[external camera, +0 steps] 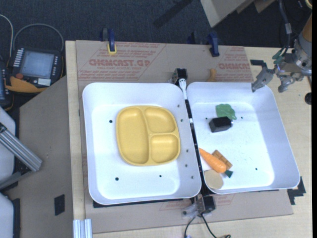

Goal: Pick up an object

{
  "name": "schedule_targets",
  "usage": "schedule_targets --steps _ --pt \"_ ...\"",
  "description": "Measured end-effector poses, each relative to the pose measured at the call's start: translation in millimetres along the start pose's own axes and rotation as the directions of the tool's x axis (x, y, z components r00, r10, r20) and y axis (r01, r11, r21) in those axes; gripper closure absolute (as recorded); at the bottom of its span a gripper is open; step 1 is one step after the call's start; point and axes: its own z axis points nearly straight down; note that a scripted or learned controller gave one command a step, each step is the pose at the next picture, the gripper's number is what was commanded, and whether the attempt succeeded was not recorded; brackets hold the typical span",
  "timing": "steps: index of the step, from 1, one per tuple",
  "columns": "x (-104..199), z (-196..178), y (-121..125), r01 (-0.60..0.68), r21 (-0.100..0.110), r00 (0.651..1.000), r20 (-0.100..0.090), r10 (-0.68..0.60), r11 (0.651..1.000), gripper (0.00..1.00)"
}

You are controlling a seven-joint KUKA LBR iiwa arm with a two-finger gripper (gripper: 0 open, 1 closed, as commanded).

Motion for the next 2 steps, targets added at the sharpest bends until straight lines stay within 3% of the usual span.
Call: schedule_targets --steps 1,2 --pt "1.1 -9.5 2.6 0.004 -0.015 1.0 0.003 -0.004 1.0 0.0" --pt "-0.1 33.5 5.0 0.004 -0.01 1.0 0.002 -0.004 1.0 0.0"
